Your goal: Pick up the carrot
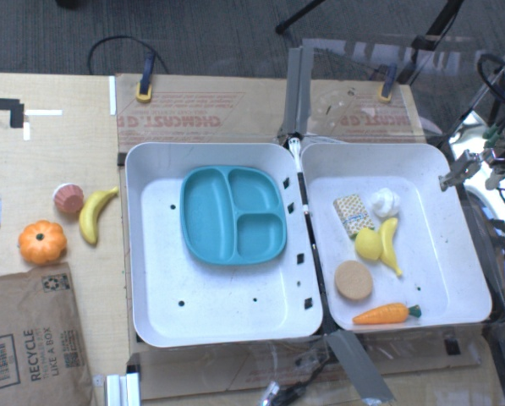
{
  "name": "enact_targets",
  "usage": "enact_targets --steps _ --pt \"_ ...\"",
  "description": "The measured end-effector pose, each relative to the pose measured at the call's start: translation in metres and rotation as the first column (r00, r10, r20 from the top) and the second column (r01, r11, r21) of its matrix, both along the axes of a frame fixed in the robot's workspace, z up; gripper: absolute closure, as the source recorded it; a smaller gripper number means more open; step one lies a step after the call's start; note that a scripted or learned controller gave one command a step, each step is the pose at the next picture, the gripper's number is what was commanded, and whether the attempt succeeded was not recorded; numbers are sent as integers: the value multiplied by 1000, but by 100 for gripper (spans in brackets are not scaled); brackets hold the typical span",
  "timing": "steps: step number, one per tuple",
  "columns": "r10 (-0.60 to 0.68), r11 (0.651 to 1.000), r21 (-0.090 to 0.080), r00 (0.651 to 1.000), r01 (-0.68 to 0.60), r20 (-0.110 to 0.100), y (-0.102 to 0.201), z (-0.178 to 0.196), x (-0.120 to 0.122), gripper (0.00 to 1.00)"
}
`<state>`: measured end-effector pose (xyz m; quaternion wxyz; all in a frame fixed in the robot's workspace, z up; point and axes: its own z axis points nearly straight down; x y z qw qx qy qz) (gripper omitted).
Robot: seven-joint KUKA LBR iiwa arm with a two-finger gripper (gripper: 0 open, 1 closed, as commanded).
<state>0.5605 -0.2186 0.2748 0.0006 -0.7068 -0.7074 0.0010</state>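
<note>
The carrot (pixel 386 314) is orange with a small green top. It lies flat in the right bin (pixel 455 252), close to that bin's front wall, with its green end pointing right. A tan round disc (pixel 354 280) sits just up and left of it, a short gap away. Nothing is touching the carrot or hanging over it.
Behind the carrot, the right bin also holds a lemon (pixel 368 244), a banana (pixel 391 244), a speckled packet (pixel 352 213) and a white lump (pixel 385 200). A teal divided plate (pixel 233 215) lies in the left bin (pixel 159 311). A pumpkin (pixel 42 242), a second banana (pixel 96 215) and a pink ball (pixel 68 199) rest on the bench at the left.
</note>
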Motion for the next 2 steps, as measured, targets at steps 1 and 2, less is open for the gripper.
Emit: enact_targets --steps 1,2 --pt "-294 956 0 956 294 -3 48 -128 -77 0" --pt "-78 997 1 997 78 -1 112 -142 -83 0"
